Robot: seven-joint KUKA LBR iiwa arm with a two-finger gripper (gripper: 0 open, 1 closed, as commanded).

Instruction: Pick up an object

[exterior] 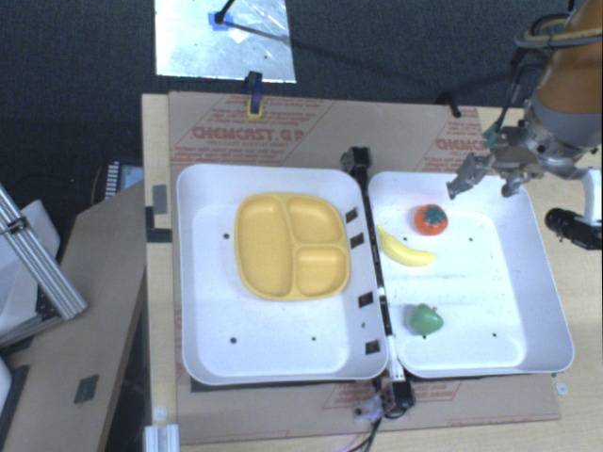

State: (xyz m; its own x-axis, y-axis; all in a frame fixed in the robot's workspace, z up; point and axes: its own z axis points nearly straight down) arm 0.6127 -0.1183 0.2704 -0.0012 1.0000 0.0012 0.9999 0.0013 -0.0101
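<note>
The hand (483,175) hangs spread wide and holds nothing, over the far edge of the right bin (528,281). The tomato (431,218) sits just below it, nearest, toward the desk's front. The banana (405,250) lies farther on.

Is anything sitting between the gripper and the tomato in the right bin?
Nothing visible. The gripper hovers over the right bin's far edge, with bare white floor between it and the tomato. The banana and green pepper lie nearer the camera, off that path.
</note>
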